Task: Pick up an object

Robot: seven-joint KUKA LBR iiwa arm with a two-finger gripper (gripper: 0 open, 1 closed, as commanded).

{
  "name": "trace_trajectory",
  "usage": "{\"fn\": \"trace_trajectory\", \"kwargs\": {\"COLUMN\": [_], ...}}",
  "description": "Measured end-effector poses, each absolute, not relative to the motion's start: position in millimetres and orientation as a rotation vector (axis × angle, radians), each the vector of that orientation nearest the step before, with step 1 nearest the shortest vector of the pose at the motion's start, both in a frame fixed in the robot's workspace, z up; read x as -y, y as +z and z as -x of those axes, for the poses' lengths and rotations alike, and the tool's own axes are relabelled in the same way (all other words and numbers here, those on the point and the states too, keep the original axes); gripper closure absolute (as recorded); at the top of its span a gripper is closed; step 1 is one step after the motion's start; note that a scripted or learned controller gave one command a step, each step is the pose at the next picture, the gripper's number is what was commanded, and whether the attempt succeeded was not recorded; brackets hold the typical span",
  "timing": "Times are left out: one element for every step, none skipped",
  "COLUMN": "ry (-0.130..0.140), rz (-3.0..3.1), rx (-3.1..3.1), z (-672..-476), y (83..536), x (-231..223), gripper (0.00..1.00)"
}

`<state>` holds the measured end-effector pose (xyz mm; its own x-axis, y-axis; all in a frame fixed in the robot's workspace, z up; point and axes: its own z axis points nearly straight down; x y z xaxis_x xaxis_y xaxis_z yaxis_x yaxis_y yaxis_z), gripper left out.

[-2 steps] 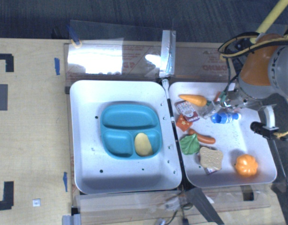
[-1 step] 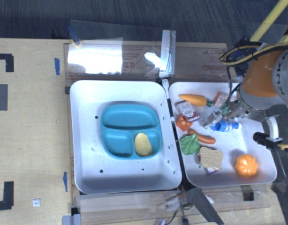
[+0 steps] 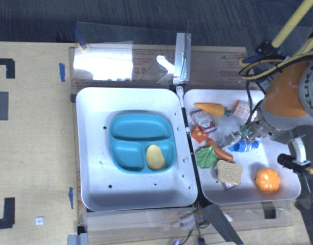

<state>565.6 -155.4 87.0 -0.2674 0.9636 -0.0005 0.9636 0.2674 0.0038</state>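
Two white bins are seen side by side; the gripper (image 3: 237,137) is lowered into the right bin (image 3: 284,193), and whether its fingers are parted or closed cannot be told. A small blue object (image 3: 246,147) is found just beside it. An orange carrot (image 3: 210,108) and a red-and-white packet (image 3: 203,119) lie beyond it, a green leafy piece (image 3: 206,156) and a slice of bread (image 3: 229,173) nearer the camera, an orange fruit (image 3: 267,179) off toward the arm. Well apart, a yellow lemon-like item (image 3: 155,156) sits in a blue compartment tray (image 3: 138,129) in the left bin (image 3: 90,152)
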Motion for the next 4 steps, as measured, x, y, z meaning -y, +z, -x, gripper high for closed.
{"fn": "trace_trajectory", "kwargs": {"ry": [0.011, 0.001, 0.002, 0.014], "rz": [-1.897, -1.887, -1.887, -1.911], "rx": [-2.49, -2.506, -2.508, -2.495], "z": [-568.2, -580.6, -580.4, -546.4], "y": [99.8, 114.7, 113.9, 91.2], "x": [156.4, 195.4, 194.7, 211.1], "gripper": [1.0, 1.0, 0.0, 0.0]}}
